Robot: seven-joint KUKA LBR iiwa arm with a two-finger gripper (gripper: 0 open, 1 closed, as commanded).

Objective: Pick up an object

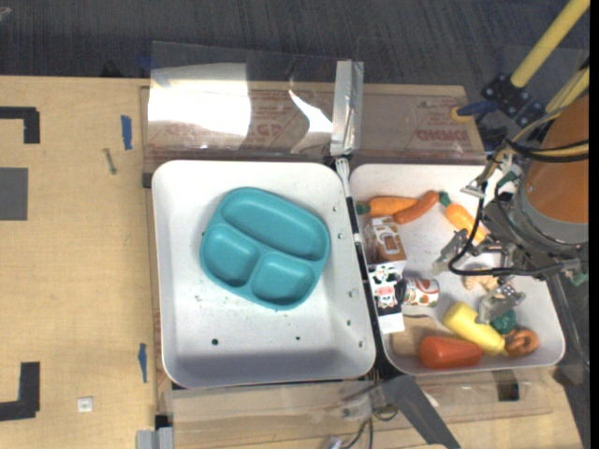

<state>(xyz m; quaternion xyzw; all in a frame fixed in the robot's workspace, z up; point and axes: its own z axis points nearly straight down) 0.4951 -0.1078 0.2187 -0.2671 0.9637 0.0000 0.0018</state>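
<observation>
Over the right bin, the gripper hangs near a yellow toy; I cannot tell its grip.

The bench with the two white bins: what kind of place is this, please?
Probably a robot grasping test station in a lab. Two shallow bins sit side by side, the left bin holding a teal divided plate, the right bin toy food such as a carrot.

Teal divided plate in left white bin; wooden bench beside.
</observation>
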